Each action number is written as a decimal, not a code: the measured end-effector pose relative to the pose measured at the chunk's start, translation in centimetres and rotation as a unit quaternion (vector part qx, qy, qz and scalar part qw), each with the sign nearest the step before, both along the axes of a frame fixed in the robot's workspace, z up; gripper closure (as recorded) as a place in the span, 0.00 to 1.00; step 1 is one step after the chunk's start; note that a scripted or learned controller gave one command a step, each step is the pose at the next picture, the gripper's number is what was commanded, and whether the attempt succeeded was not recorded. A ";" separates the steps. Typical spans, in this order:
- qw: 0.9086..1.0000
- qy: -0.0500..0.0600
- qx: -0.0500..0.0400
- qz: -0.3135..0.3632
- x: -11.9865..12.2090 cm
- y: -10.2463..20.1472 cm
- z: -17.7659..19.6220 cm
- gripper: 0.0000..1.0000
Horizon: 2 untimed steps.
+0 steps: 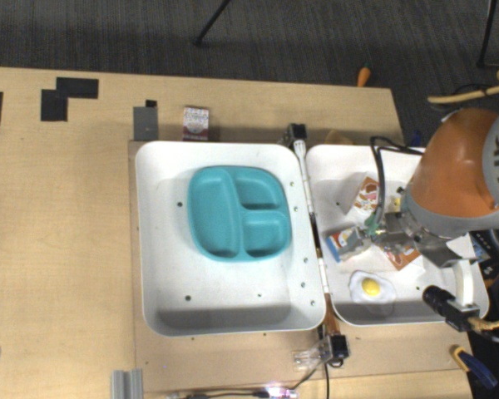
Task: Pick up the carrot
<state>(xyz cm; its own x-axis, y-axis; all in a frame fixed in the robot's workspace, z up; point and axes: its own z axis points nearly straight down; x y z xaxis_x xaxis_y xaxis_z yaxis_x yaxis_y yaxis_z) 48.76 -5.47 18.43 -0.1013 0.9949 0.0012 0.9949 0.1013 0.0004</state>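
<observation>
My gripper (382, 233) is low in the right bin (341, 169), under the grey and orange wrist (453, 173). An orange-brown piece (404, 258) shows just below the gripper and a small green bit (371, 221) at its left. These may be the two ends of the carrot, but the gripper covers the stretch between them. I cannot make out whether anything is held.
A toy fried egg (370, 288) lies near the right bin's front wall. Two printed packets (367, 194) (343, 240) lie left of the gripper. The left bin (162, 306) holds a teal divided plate (237, 213). Cables run along the right edge.
</observation>
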 end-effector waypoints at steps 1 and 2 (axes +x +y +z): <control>0.987 -0.002 -0.001 0.161 0.1 -4.5 -9.3 0.00; 0.999 -0.004 0.000 0.033 0.2 0.5 0.2 0.00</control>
<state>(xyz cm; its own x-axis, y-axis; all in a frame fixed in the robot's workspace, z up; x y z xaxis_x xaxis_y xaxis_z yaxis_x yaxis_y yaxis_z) 48.95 -4.92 18.60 -0.1673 0.9859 -0.0008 0.9859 0.1673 0.0079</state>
